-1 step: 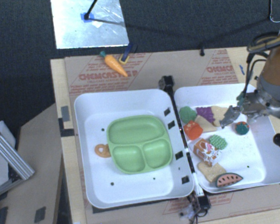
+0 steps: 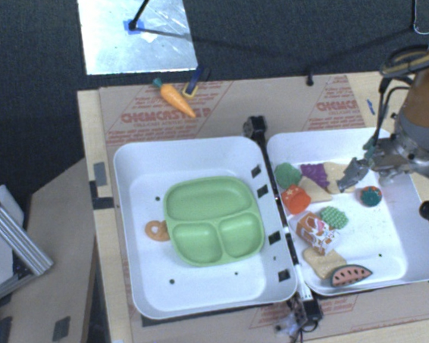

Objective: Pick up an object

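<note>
- The gripper hangs over the right bin, released and grasping nothing, probably lining up on the toys.
- The teal ball lies just beside it.

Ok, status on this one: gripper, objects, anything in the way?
Gripper over right bin, nothing held. Teal ball just beside it. Purple grapes nearby, crowding.

The left bin is white and holds a pale green divided tray and a tan pretzel. The right bin is white too, with purple grapes, a teal ball, a red-and-green watermelon slice and an orange-red piece. An orange carrot lies on brown printed cardboard.
</note>
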{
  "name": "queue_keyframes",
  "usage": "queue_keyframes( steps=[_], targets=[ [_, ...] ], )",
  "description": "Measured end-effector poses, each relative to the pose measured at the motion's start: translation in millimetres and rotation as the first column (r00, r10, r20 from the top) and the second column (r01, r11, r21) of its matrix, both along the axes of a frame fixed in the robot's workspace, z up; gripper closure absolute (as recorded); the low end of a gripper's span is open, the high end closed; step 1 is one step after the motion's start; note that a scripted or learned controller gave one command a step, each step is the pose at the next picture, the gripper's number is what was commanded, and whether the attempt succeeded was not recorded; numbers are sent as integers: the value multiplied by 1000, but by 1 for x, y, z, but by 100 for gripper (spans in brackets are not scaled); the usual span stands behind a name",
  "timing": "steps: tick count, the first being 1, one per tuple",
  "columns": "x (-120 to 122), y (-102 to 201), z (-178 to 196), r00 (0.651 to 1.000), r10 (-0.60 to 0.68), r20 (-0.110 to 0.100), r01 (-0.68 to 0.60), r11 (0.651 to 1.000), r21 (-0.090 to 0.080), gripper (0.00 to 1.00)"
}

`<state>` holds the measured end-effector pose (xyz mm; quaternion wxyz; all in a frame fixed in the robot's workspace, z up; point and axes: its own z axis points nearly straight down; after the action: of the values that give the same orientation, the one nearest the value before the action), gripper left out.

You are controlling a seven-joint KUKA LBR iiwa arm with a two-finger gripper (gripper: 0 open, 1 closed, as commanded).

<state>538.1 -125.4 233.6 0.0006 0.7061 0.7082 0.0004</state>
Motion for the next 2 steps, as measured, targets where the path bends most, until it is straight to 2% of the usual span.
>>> queue_keyframes(
  steps=[1,2],
  targets=[
    [1,7,-44,1000,-1,-4,1,1000,2,0],
    [6,4,-105,1000,-2,-5,2,1000,2,0]
  ],
)
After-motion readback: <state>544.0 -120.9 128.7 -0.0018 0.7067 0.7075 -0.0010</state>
